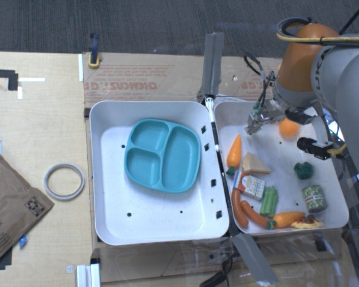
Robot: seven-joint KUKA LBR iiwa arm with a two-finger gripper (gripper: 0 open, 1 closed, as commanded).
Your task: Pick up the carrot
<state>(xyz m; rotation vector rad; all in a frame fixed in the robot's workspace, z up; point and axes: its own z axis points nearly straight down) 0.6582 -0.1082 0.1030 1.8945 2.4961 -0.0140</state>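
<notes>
You cannot tell the pincer's (pixel 255 123) state; the carrot (pixel 234 151) looks light, stiff and smooth, so grip across its thick middle.

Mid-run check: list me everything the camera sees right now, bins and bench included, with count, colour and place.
left bin: 1, white, centre of bench
divided plate: 1, teal, inside left bin
right bin: 1, white, beside the left bin
carrot: 1, orange, right bin near its left wall
wedge: 1, pale tan, just below the carrot
packet: 1, red and white, under the wedge
sausage: 1, red-orange, front left of right bin
cucumber: 1, green, beside the packet
can: 1, green, right side
broccoli: 1, dark green, above the can
orange: 1, orange, back of bin
tape ring: 1, grey, bench left
arm: 1, grey and orange, from the right
claw: 1, metal, over back of right bin
</notes>
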